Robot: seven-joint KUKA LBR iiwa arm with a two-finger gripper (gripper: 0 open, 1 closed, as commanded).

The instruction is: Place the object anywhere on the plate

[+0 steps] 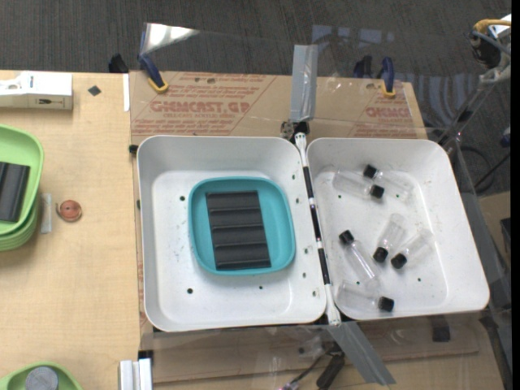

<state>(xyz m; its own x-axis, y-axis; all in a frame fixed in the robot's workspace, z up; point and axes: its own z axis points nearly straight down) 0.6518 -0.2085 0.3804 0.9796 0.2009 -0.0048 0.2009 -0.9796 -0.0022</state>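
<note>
A teal plate [280,218] with a dark ridged insert [237,227] lies in the left white bin [162,242]. The right white bin [439,226] holds several clear plastic vials with black caps. Two vials [361,184] lie near the bin's back. One vial [356,253] sits at centre left, others [396,238] cluster at centre right, and one vial [367,297] rests near the front wall.
A cardboard sheet [244,104] lies behind the bins with clamps at its corners. At the left of the bench stand a green tray [20,185], a white box [36,92] and a small round orange item [70,210].
</note>
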